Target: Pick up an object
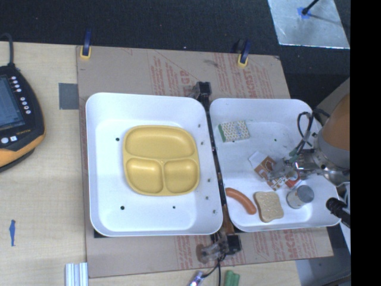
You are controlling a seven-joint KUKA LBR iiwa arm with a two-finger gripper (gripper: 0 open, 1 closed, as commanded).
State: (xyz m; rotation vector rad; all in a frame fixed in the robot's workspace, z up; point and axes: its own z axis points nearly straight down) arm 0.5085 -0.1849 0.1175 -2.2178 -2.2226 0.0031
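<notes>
The right bin [262, 109] holds several small objects. A green speckled pad [233, 130] lies at its back left. Along the front edge are a red-orange sausage [240, 199] and a slice of toast [269, 206]. Beside the toast stands a small grey cylinder [299, 196]. A brown and white packet [264, 167] sits near the middle. My gripper [282, 173] reaches in from the right and is low over the packet's right side, touching or nearly touching it. Nothing is visibly lifted.
The left bin [101, 159] carries a yellow divided plate [161, 159]. An orange and black teach pendant [15, 121] rests on the bench at far left. Clamps [242, 52] pin the cardboard sheet under the bins. The grey and orange arm [336, 130] covers the right bin's right wall.
</notes>
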